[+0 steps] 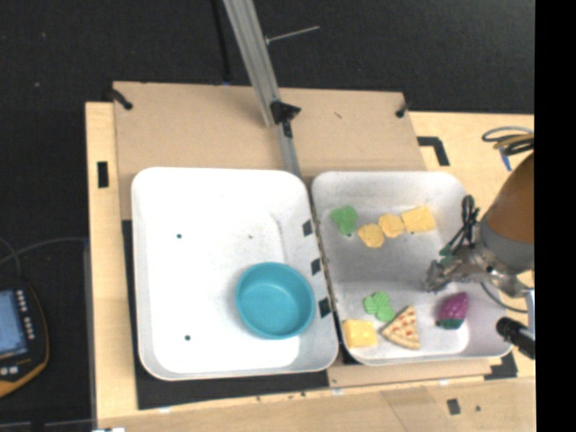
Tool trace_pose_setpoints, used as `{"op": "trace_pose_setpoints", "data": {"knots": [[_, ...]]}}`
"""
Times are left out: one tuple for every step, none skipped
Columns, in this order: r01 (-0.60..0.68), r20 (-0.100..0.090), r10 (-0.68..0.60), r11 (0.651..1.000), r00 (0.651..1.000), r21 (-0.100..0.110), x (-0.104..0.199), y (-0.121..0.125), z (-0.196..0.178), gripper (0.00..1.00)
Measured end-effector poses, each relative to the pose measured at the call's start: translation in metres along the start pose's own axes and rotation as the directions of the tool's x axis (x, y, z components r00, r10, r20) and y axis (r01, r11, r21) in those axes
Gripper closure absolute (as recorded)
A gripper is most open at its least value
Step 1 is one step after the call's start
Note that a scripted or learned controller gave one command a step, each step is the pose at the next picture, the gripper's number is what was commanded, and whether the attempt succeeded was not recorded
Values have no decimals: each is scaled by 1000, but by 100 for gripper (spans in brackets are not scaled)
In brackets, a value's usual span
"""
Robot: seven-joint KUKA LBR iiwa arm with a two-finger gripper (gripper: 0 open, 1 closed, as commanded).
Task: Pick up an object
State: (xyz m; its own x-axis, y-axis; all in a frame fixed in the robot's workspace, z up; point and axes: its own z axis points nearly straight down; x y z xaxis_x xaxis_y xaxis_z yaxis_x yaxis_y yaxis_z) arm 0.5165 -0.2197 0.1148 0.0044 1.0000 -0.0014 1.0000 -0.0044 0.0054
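The right bin holds several toy foods: a green piece, yellow pieces, a green leafy piece, a yellow block, a pizza slice and a purple piece. My gripper hangs low over the bin's right side, just above and left of the purple piece. Nothing shows between its tips.
A blue bowl sits in the left bin near its front right. A metal pole slants up behind the bins. The arm's orange band enters from the right. A handheld device lies at the far left.
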Motion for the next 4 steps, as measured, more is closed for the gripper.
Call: {"op": "trace_pose_setpoints", "data": {"knots": [[6,2,-6,1000,1000,-3,-3,-2,-63,100],[9,2,-9,1000,1000,-2,3,0,-109,100],[8,1,-8,1000,1000,2,6,1,-152,100],[7,0,-7,1000,1000,3,53,0,-141,100]]}}
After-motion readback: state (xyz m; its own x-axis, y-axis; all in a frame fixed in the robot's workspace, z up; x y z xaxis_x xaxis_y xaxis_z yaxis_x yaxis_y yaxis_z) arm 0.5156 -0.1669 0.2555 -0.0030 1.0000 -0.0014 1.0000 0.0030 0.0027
